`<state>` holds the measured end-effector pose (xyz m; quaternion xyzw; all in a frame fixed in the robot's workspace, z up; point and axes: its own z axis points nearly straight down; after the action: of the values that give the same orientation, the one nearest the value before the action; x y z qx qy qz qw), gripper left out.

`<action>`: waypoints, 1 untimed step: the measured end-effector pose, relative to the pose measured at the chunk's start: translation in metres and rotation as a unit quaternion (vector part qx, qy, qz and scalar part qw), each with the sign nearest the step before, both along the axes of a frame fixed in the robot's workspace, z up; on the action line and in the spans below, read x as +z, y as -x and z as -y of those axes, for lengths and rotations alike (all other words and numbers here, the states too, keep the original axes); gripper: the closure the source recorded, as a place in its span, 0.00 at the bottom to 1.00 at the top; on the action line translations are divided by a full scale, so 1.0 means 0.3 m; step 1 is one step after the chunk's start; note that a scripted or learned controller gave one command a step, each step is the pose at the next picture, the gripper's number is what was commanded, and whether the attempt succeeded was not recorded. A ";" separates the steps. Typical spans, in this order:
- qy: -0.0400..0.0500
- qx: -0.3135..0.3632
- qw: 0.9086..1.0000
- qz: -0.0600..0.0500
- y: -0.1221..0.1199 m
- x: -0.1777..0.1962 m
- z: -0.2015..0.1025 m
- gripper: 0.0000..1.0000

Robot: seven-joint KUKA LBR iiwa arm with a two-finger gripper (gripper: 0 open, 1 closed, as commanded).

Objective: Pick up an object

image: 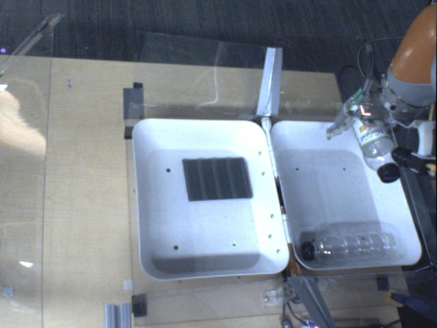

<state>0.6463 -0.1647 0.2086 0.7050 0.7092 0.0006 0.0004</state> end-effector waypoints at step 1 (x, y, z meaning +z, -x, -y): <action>0.000 0.051 0.999 0.002 0.181 0.139 -0.238 0.00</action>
<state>0.5919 -0.0933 0.2504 0.6677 0.7444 0.0018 0.0019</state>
